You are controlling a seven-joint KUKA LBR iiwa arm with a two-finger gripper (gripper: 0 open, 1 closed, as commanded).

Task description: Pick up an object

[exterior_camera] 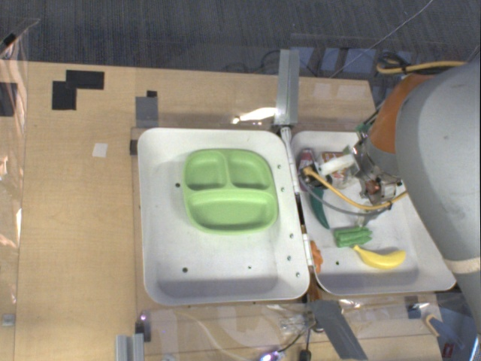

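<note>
Though half-hidden, gripper (373, 189) amid clutter

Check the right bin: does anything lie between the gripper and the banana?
Partly. The gripper sits low in the right bin, with a looping yellow cable at it. The green block lies beside the banana, toward the gripper. The banana's top looks uncovered.

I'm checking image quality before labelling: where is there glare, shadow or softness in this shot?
Camera view: a bright glare patch sits on the bench just behind the left bin; the green plate is evenly lit with soft shadow along the bin's near wall; the arm looms large and slightly soft at the right.
</note>
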